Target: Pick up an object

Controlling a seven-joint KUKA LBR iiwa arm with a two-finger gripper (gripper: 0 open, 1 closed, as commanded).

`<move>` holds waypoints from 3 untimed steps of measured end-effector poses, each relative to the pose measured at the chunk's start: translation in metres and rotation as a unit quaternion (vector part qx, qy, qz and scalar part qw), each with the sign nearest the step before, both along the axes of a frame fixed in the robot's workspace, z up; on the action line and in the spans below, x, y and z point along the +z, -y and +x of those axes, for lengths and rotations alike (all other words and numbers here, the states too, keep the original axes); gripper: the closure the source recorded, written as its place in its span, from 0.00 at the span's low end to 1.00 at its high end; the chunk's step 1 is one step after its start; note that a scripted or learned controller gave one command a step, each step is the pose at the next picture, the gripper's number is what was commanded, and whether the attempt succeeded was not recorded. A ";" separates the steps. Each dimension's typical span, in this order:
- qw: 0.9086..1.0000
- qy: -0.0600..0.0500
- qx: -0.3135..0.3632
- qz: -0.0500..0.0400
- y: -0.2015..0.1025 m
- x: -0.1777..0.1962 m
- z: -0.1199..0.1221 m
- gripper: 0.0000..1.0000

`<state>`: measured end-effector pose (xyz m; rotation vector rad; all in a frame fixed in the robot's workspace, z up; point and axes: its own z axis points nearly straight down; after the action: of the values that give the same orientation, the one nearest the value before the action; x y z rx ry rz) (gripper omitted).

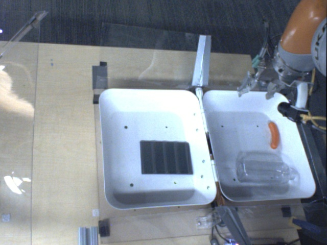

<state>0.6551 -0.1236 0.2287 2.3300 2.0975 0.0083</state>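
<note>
My gripper [257, 88] hangs over the back edge of the right bin [225, 103], its two fingers spread apart with nothing between them. An orange sausage-shaped piece [274, 135] lies in that bin near the right wall, below and right of the gripper. A clear plastic bottle [265, 170] lies on its side at the bin's front. In the left bin [117, 111] a dark grey ribbed rectangular block [166, 157] lies flat near the middle.
A metal post [202, 60] stands behind the seam between the bins. A black cable and fitting [291, 110] sit by the right bin's far right rim. A transparent panel covers the bench on the left.
</note>
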 end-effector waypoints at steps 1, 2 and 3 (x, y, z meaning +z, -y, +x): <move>1.000 -0.002 -0.012 0.000 0.057 -0.034 -0.044 0.00; 0.999 0.000 0.033 0.000 0.069 -0.141 -0.033 0.00; 0.995 -0.001 0.095 -0.001 0.077 -0.120 -0.017 0.00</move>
<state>0.6382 -0.2002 0.1088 2.1203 2.3101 0.0044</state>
